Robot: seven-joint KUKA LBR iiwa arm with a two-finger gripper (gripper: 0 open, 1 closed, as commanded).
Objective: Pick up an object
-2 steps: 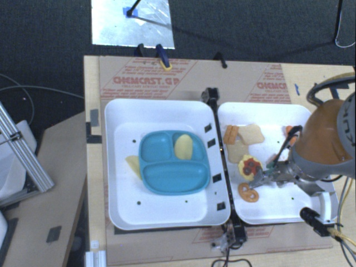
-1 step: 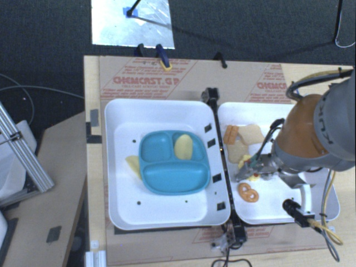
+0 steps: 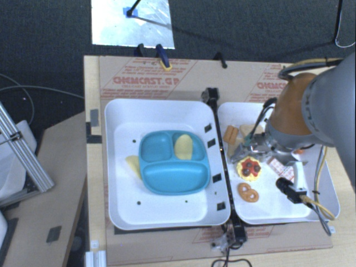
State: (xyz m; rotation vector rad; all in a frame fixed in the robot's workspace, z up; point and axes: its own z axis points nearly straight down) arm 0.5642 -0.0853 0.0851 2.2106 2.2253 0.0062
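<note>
In the right bin [image 3: 328, 196] lie a round yellow tart with red and dark berries [image 3: 250, 168], a brown pretzel [image 3: 248, 192], an orange-brown piece [image 3: 230, 133] and a pale beige piece [image 3: 245, 132]. My gripper [image 3: 253, 148] hangs low over the right bin, just above the tart and beside the beige piece. The grey arm with its orange band [image 3: 292, 113] covers the bin's upper right part. Nothing shows between the fingers.
The left bin [image 3: 122, 121] holds a blue divided tray [image 3: 172, 163] with a yellow piece [image 3: 183, 147] in its upper right compartment; a pale yellow slice [image 3: 133, 165] lies left of the tray. A black divider [image 3: 218, 149] separates the bins. Cables [image 3: 311, 202] trail over the right bin's lower right.
</note>
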